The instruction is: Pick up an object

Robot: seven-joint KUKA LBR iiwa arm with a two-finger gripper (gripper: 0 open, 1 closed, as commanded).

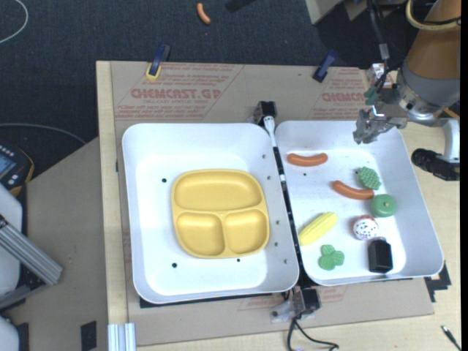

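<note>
I note a yellow divided tray (219,212) in the left bin (146,196). The right bin (417,218) holds two sausages (307,159), corn (317,227), green toys and a black block (379,255). The gripper (365,133) hovers over its far edge; grip state unreadable

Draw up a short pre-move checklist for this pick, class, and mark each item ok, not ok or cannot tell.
1. Gripper over the right bin: ok, at its far edge.
2. Gripper above a target: not ok; the nearest sausage lies to its left.
3. Nothing held already: ok.
4. Finger opening: cannot tell.
5. Targets lie apart: ok for the corn and green clover; not ok for the second sausage, which touches the green cone.
</note>
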